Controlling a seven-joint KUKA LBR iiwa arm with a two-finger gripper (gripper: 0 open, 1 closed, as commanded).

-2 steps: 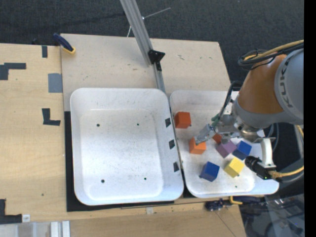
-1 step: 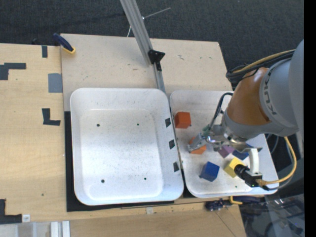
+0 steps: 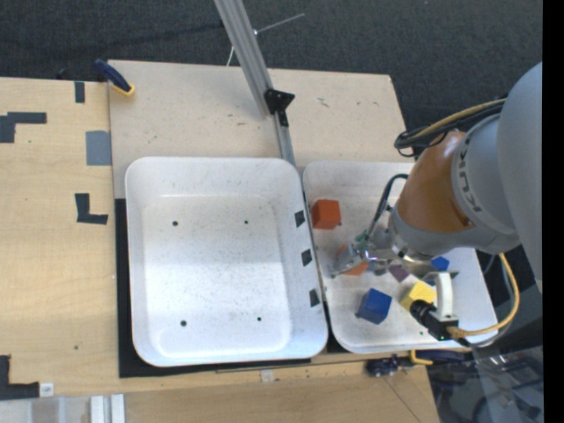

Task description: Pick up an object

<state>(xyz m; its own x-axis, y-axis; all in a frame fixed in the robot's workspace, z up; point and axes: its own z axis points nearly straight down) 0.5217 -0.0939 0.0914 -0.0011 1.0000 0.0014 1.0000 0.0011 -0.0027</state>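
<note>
Where end effector (image 3: 352, 258) reaches, orange block (image 3: 327, 213) lies near.

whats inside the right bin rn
In the right bin: an orange cube, a blue cube, a yellow piece, and an orange bit under the hand. The arm covers the bin's right part, so anything there is hidden.

The gripper (image 3: 352, 259) is small and blurred over the right bin (image 3: 352, 179) — whether its fingers are parted or closed cannot be told. Just below them, an orange object (image 3: 355, 270) is partly covered, its shape unclear. To their right, a purple piece (image 3: 398, 272) and a blue one (image 3: 440, 263) peek from beneath the wrist — mostly hidden. The arm (image 3: 515, 166) is cut off by the right edge.
</note>
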